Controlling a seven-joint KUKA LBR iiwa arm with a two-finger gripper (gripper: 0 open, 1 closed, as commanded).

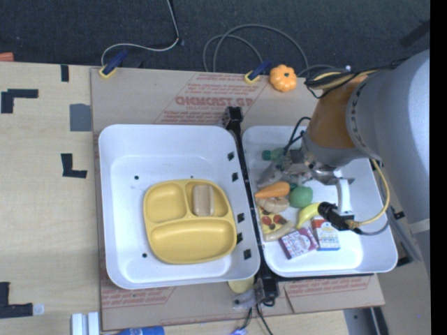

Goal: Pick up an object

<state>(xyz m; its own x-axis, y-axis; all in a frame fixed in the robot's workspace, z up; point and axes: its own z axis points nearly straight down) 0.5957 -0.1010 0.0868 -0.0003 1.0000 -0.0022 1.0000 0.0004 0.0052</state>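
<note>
Leftmost, the left bin (115, 187) holds a yellow divided plate (188, 222) with a tan bread-like piece (203, 199) lying in its upper right compartment; that piece looks light and firm, probably toy food, and would best be pinched across its narrow width; further right, the right bin (377, 257) carries a crowded heap: an orange carrot (272, 190), a pizza slice (274, 222), a green ball (302, 196), a yellow banana-like piece (308, 214) and two small printed packets (299, 243); all seem light, hard plastic or card, smooth and apt to slip, so the carrot's mid-length looks the surest hold; the arm (377, 117) leans in from the right, its orange band above the wrist, the gripper (318, 173) low over the heap's far side; whether it is released or clenched cannot be told.
</note>
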